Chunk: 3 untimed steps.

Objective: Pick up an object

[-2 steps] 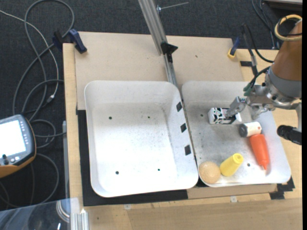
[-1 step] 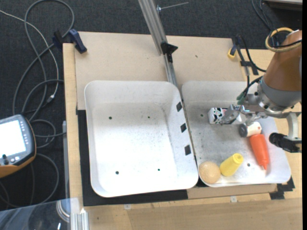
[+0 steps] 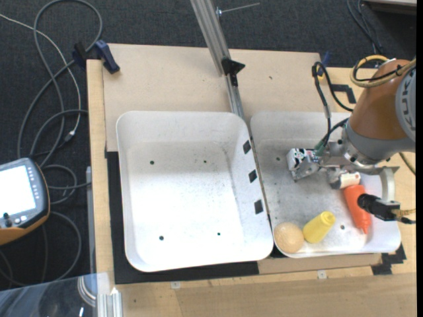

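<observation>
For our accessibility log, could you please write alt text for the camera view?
The arm's hand hangs over the right bin, apart from an orange carrot, a yellow piece and a tan ball near its front edge. The left bin sits alongside.

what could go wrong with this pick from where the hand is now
1. The hand sits over bare floor of the right bin, apart from every object, so closing here would likely grab nothing.
2. The yellow bottle and tan ball lie close together by the near rim; going for one may knock the other.
3. The carrot lies partly under the arm, awkward to reach.
</observation>
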Each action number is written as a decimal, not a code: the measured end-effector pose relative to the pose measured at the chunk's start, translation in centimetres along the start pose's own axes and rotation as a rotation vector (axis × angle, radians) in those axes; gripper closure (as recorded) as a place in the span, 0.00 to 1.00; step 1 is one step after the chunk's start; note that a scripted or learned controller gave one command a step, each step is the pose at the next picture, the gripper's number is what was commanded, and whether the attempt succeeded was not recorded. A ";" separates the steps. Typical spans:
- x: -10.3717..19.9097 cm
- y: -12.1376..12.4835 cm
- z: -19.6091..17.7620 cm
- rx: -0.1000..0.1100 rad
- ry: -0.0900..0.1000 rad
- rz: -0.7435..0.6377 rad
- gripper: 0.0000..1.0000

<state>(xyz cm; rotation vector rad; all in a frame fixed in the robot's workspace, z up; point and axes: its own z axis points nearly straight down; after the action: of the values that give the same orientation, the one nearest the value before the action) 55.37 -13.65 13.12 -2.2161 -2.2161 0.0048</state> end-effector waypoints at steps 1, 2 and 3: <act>0.0 0.2 -1.4 -0.008 -0.001 0.000 1.00; -0.7 0.5 -7.7 -0.016 -0.006 -0.001 1.00; -0.6 0.6 -10.9 -0.012 -0.004 -0.002 1.00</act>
<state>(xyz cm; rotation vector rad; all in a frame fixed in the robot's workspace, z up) 56.08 -14.32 24.02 -2.2222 -2.2266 -0.0042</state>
